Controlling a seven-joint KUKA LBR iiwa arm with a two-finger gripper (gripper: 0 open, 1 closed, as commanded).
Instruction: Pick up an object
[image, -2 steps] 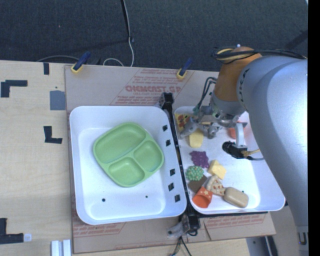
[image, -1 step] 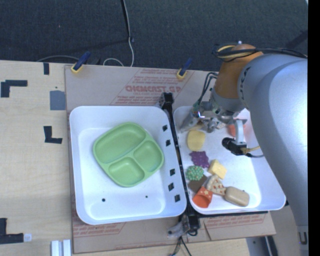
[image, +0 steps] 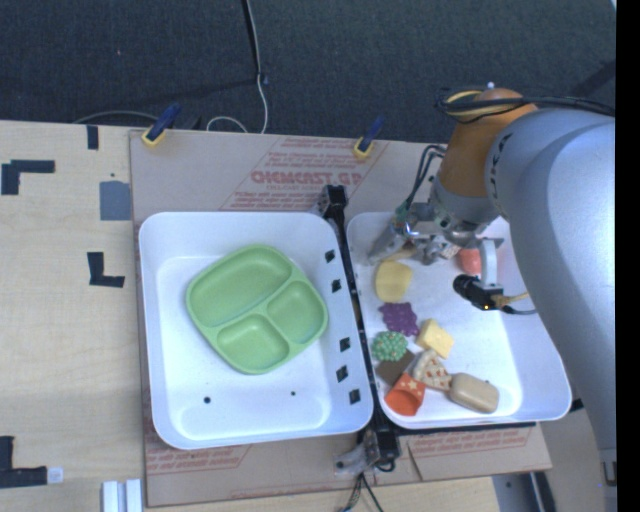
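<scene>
you've got the clutter bunched at the near end of the right bin (image: 545, 395), so start there: an orange-red piece (image: 404, 400) at the front, a tan bread-like piece (image: 473, 392) just beside it on the right, a wedge with spots (image: 432, 373) and a brown piece (image: 392, 370) packed between them. they touch each other, so i'd judge any grab there risks dragging a neighbour.

a step further back sit a green broccoli-like piece (image: 389, 346) and a yellow cheese block (image: 436, 337), then purple grapes (image: 400, 318), all near each other along the bin's left half.

beyond those, the pale yellow piece (image: 394, 279) lies more on its own, just in front of the gripper (image: 428, 240). that's probably your task thing, because the gripper hangs low over the far end of the bin right beside it. you can't tell whether the gripper is spread or closed; the wrist hardware blocks it, and nothing is visibly held. a red-orange piece (image: 469, 259) lies near the wrist on the right, partly hidden.

the left bin (image: 170, 300) holds a green divided plate (image: 256, 308), sitting flat mid-bin, well apart from the arm, so it looks out of play.

at the far side the arm's orange band (image: 470, 160) rises above the wrist, reaching in from the right.
</scene>
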